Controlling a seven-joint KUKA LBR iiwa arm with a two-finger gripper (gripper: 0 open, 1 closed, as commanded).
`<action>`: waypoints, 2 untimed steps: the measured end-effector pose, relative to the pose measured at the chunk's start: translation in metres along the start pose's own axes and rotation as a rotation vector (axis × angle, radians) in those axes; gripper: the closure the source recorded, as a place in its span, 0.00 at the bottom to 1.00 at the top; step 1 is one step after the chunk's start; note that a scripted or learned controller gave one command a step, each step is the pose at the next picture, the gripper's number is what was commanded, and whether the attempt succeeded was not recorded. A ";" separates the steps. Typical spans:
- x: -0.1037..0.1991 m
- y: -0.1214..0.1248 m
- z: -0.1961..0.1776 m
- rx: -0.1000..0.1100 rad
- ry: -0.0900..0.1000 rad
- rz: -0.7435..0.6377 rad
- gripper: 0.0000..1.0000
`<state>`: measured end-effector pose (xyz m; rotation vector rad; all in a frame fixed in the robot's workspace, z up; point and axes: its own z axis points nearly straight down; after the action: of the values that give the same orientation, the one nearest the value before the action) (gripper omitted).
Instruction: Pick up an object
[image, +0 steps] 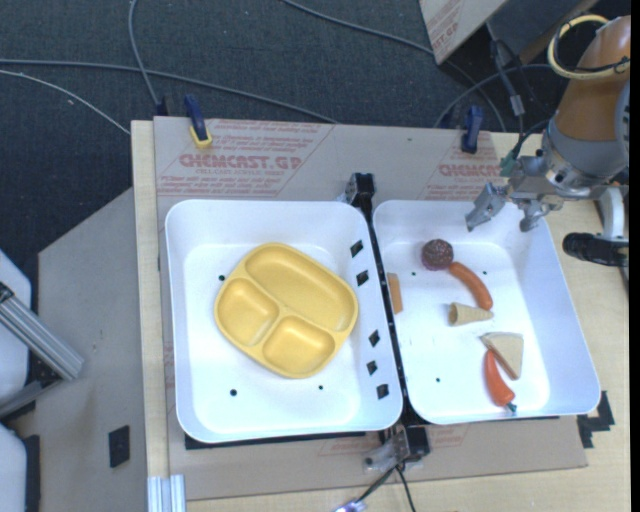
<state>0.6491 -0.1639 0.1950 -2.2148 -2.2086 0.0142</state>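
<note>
A wooden counter (300, 150) seen from above at a slant carries two shallow white bins side by side. The left bin (190, 300) holds a yellow divided plate (287, 308), lying tilted near its middle. The right bin (560, 330) holds small toy foods: a dark round meatball (436, 253) toward its upper middle, an orange sausage (472, 284) touching it just below and right, a thin tan stick (395, 293) against the bin's left wall, a pale wedge (467, 314) near the centre, and at the lower right a bread-like triangle (506, 351) beside a carrot (498, 379).

The grey arm with its orange band enters at the upper right of the frame. Its hand (510, 208) hangs over the upper edge of the right bin, the two fingers spread apart with nothing between them. It sits above and to the right of the meatball, apart from every item.

This looks like the approach stage: no object has been chosen by contact yet. The nearest candidates are the meatball and sausage. The next move likely calls for travelling down and left in the frame, centring the spread fingers over one item, descending to the bin floor and pressing them together. The meatball and sausage touch, so a grab there may catch both or nudge one aside.
</note>
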 end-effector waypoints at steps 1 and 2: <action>0.000 0.003 -0.010 -0.015 -0.003 -0.003 0.00; -0.003 0.013 0.043 -0.011 -0.002 -0.005 0.00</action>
<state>0.6616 -0.1669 0.1517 -2.2164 -2.2203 0.0042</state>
